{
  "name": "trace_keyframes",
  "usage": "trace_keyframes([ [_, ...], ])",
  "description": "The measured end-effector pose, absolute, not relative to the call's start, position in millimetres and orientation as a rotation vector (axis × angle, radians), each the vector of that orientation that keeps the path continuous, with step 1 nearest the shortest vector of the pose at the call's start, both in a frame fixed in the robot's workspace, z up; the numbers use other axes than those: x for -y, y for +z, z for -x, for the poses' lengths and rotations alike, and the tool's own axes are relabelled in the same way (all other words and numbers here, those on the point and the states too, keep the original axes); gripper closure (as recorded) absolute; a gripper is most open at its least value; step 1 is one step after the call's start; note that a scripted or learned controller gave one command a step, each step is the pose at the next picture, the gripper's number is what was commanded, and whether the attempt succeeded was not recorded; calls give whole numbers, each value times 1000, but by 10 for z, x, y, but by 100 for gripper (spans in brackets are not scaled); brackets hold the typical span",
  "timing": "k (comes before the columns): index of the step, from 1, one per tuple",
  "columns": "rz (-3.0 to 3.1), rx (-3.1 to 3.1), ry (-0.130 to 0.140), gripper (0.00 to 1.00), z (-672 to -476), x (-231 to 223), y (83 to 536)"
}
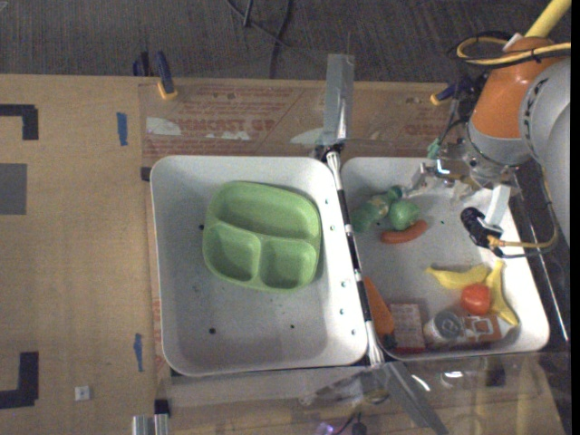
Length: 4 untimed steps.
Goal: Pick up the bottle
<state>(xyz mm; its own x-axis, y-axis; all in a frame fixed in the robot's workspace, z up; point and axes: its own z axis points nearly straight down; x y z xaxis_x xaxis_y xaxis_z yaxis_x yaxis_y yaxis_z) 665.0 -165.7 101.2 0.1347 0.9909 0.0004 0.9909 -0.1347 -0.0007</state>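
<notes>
Matt green plastic tray (263,236), smooth white bins (181,270), brown cardboard bench (72,243)

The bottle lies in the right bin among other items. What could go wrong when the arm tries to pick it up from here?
1. The bottle lies on its side against the bin's near wall, so a finger may hit that wall.
2. The banana and a small packet crowd it; the gripper could grab or push them instead.
3. The gripper hangs at the bin's far end, near the green toys, and might brush them on the way.
</notes>
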Motion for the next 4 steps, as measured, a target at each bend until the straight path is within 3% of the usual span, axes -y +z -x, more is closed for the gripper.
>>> trace_keyframes([
  [1, 2526, 1870, -6, 0, -6687, 917, 883],
  [2, 2529, 1877, -4, 100, -6699, 930, 1005],
  [3, 2849, 1326, -1, 100, -6669, 257, 1851],
  [4, 2847, 1322, 6, 100, -6354, 332, 1845],
])
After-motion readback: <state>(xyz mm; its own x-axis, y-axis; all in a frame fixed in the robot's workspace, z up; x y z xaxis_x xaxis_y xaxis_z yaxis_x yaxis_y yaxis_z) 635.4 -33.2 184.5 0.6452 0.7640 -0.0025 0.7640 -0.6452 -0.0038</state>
